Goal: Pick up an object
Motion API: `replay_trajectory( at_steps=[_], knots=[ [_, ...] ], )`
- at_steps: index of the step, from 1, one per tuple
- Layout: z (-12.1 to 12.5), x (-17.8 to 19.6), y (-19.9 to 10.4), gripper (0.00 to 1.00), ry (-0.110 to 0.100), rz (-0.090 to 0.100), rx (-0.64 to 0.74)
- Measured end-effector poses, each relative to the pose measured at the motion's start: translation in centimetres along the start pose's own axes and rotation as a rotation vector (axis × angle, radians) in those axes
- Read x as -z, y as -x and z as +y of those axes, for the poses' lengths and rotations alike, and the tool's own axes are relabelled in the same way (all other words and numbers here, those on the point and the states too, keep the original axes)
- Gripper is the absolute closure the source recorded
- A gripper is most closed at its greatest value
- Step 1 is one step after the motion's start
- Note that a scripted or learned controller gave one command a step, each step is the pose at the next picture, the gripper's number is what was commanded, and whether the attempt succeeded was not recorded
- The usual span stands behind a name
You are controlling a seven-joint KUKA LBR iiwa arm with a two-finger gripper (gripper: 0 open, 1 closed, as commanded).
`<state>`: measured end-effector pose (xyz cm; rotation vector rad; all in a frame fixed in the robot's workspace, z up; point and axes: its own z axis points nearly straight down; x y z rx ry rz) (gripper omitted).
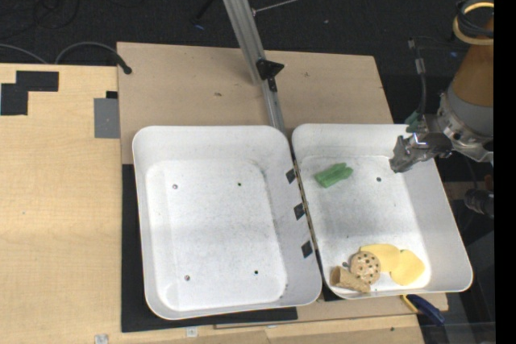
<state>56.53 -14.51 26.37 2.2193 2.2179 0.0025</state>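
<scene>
We see our hand [405, 151] hovering over the right bin's [451, 230] far right edge, though whether it grips anything we cannot tell, and the green block [332, 174] lies leftward, its long axis nearly toward the hand.

The light wooden counter [56, 197] carries two shallow white plastic bins side by side, touching: the left bin [211, 221] and the right bin [379, 205]. A black mat [129, 254] lies beneath them.
</scene>
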Motion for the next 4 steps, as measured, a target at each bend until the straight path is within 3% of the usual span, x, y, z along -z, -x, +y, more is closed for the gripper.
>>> replay_trajectory(
  at_steps=[1, 3, 4],
  knots=[
    [0.3, -1.4, -5.9, 1.0, -0.008, 0.004, 0.005],
    [1.1, -0.6, -16.4, 1.0, -0.007, 0.004, 0.005],
    [0.8, -2.5, -21.8, 1.0, -0.01, 0.003, 0.004]
  ],
)
